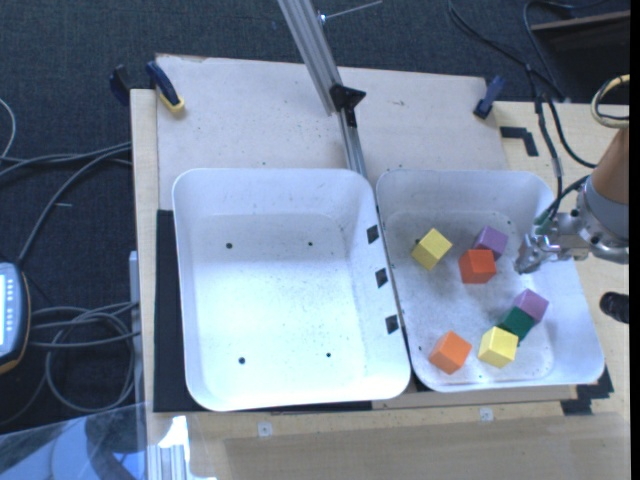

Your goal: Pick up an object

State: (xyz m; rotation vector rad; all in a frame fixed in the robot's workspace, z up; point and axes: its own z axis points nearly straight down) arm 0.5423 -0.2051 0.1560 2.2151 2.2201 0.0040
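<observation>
Altogether seven blocks [479, 265] (two yellow, two purple)

1. A yellow cube [432, 249] is lying in the right bin [400, 298], toward its upper left.
2. A red cube [478, 265] is sitting touching a purple cube [491, 239].
3. A second purple cube [531, 303] is resting against a green cube [517, 321].
4. An orange cube [451, 351] and a second yellow cube [498, 346] are lying near the front wall.

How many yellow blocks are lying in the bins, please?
2, both in the right bin: one yellow block near its upper left, another at its lower edge beside the green block.
</observation>
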